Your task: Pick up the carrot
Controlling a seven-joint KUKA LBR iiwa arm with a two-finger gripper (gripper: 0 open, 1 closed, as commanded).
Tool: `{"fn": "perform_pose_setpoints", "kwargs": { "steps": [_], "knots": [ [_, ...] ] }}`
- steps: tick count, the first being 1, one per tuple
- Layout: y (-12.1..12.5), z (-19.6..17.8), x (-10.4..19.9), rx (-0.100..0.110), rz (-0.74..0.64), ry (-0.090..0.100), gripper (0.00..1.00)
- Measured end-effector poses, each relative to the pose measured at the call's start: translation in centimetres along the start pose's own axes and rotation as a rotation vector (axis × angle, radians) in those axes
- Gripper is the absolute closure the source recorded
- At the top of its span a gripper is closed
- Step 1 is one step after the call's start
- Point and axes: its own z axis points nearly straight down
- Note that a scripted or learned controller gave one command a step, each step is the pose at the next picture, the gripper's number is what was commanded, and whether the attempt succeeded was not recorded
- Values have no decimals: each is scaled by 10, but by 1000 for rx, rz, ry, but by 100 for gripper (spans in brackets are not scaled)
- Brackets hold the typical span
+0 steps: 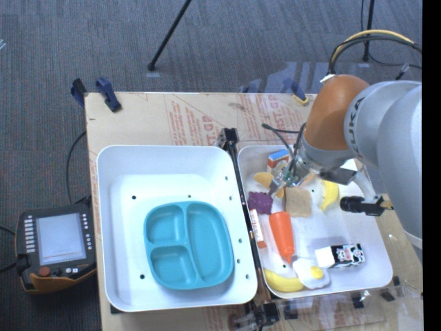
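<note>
Arm over the right bin, carrot lying loose in the middle of it

We've got the two-finger gripper low over the upper part of the right shallow white bin, just beside the tan bread-like square, and honestly we can't tell how it's set. The orange tapered carrot lies on the bin floor below it, apart from the tool, between the purple lumpy piece and the yellow banana. A teal divided plate sits in the left white bin.
</note>
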Motion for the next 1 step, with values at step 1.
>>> {"fn": "perform_pose_setpoints", "kwargs": {
  "steps": [1],
  "knots": [
    [32,-103,28,-5,235,-2,100]
  ]
}}
